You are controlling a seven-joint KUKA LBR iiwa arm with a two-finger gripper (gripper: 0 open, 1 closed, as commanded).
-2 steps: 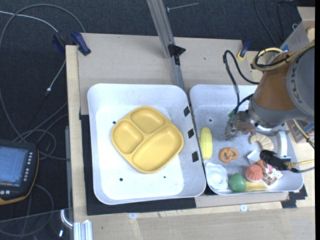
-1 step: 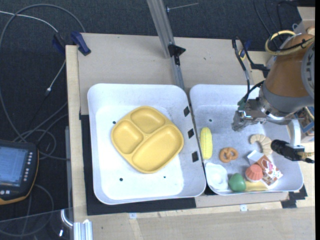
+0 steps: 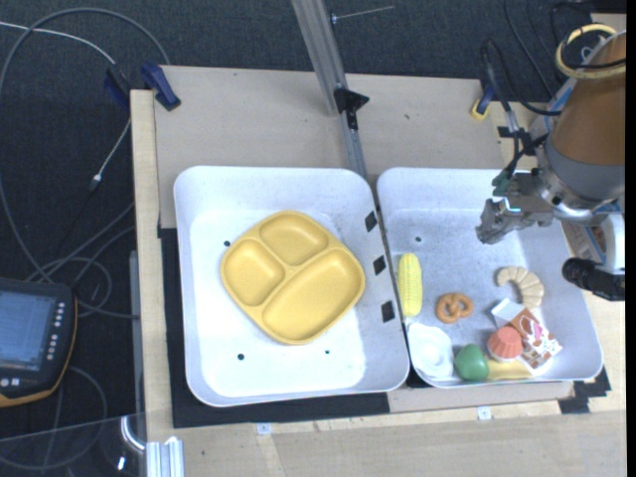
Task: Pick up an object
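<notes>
My gripper hangs over the upper middle of the right bin, above bare bin floor, with nothing seen held in it. Toy foods lie lower in this bin: a yellow corn cob by the left wall, a brown pretzel, and a pale croissant just below and right of the gripper. At the front edge sit a white cup, a green ball, an orange-red piece, and a red and white packet.
A yellow three-compartment plate lies in the left bin. A metal pole slants down to the bins' divider. Cables and a blue clamp lie off the bench at left; a teach pendant rests at far left.
</notes>
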